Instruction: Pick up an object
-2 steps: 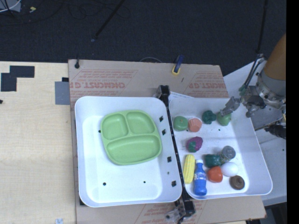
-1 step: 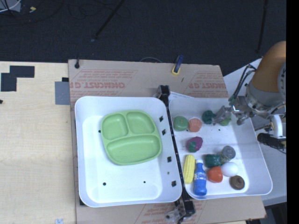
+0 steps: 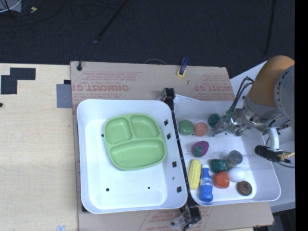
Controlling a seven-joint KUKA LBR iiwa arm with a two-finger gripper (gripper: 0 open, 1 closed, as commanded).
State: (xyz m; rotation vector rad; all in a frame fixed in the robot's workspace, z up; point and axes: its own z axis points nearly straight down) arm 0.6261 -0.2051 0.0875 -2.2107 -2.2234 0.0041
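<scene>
The right bin (image 3: 262, 177) holds several toy foods. A green round piece (image 3: 186, 127) and a peach piece (image 3: 200, 128) lie at its upper left. A dark teal piece (image 3: 213, 120) sits just beside my gripper (image 3: 223, 127), which hangs low over the bin's upper middle. A purple and green piece (image 3: 200, 148) lies below them. Along the front are a yellow corn cob (image 3: 194, 173), a blue bottle (image 3: 206, 184), a dark green piece (image 3: 219, 165), a grey round piece (image 3: 235, 157), an orange piece (image 3: 221, 180), a white egg (image 3: 236, 175) and a brown doughnut (image 3: 244, 188).
The left bin (image 3: 91, 177) bears a green divided plate (image 3: 135, 141). A black divider (image 3: 175, 143) runs between the bins. The arm's orange band (image 3: 269, 83) and cables stand over the right bin's far right edge. Cardboard (image 3: 125, 83) lies under both bins.
</scene>
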